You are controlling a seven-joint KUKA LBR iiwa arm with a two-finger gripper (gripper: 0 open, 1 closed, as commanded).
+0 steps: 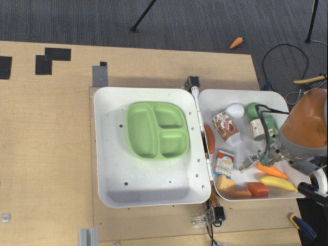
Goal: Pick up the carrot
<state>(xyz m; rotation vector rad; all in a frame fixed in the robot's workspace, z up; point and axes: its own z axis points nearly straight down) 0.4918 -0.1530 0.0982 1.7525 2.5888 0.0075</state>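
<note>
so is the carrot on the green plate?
No. The carrot lies in the right bin beside the banana, while the green plate sits in the left bin.

I've got 1 fixed camera, mounted above the bench (46, 152), looking down at a slant. Landmark is the green divided plate (156, 129): it sits slightly left of frame centre, inside the left bin (110, 188). Right of the plate, the right bin (279, 97) runs almost to the frame edge. Beyond the plate, at frame top, I see grey carpet (77, 9). Framing is mid-range: both bins fit whole. The arm (307, 124) comes in right of the plate.
</note>
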